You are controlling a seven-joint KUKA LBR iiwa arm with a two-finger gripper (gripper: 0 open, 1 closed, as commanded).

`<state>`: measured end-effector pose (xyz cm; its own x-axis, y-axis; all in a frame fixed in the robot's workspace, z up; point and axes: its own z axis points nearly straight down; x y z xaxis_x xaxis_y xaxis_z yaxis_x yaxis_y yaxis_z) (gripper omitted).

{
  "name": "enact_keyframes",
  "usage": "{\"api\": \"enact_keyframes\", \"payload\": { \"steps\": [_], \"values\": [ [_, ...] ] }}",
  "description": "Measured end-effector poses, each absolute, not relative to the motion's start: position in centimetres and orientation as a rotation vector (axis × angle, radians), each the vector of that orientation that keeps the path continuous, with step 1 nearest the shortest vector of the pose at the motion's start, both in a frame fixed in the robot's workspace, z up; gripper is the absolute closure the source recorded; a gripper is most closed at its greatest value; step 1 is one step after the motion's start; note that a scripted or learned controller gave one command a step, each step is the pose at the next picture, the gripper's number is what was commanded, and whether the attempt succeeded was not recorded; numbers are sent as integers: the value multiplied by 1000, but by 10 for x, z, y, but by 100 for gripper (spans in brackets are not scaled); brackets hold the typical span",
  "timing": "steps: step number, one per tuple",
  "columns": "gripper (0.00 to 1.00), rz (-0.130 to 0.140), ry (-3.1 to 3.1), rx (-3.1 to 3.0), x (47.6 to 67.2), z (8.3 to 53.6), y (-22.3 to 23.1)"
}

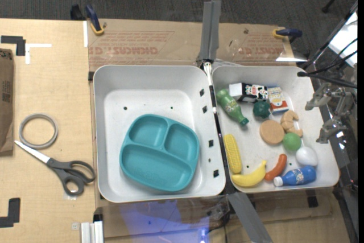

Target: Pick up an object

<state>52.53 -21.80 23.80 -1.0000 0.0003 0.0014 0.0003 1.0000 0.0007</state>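
Right-hand bin (219,139) lay left of the claw (334,116), finger state indeterminate; nearest white egg (306,155) judged light, slippery, best gripped mid-body.

The arm enters at the far right edge of the camera view, with dark cables running across its upper part. Its gripper (330,114) is a grey metal assembly hanging just outside the right rim of the right-hand bin, roughly level with the bin's middle, and the assembly is too cluttered and small to make out in detail
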Motion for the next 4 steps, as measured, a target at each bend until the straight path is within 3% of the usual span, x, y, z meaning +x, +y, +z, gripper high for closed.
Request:
{"api": "enact_keyframes", "payload": {
  "steps": [1, 2, 3, 4],
  "values": [
    [0, 2, -3143, -122, 561, 93, -220],
    [0, 1, -3138, -234, 621, 93, -163],
    [0, 1, -3124, -354, 552, 93, -173],
    [0, 0, -3084, -601, 502, 92, -171]
  ]
}}
